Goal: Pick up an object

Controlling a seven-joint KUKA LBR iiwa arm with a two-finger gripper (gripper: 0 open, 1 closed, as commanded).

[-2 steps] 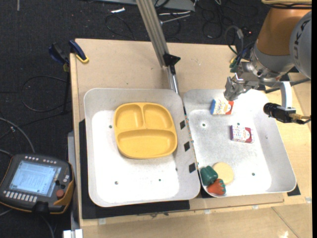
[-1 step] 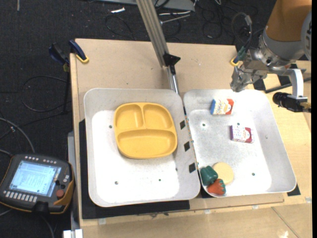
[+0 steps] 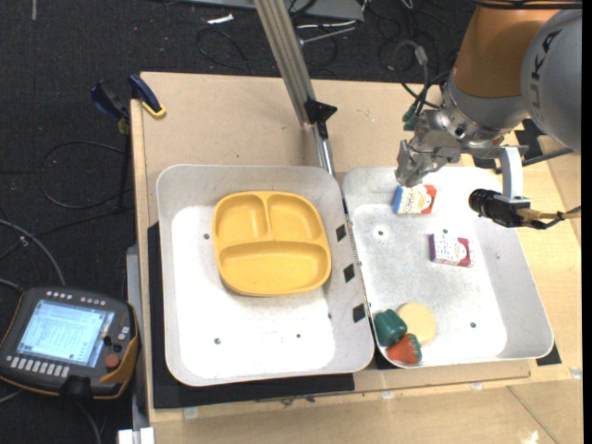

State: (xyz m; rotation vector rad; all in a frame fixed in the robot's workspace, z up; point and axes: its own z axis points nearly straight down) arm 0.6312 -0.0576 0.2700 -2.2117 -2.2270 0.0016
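End effector [image 3: 413, 176] being positioned directly above small blue-and-white packet [image 3: 414, 199] in right bin [image 3: 518, 331] — finger opening cannot be told; nothing seen being gripped.

A small red, white and blue packet [image 3: 415, 200] lay flat near the right bin's [image 3: 518, 276] far edge.

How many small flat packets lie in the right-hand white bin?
2. A blue, white and red packet lies at the far edge, just under the end effector; a purple and white packet lies mid-bin. The arm may hide more.
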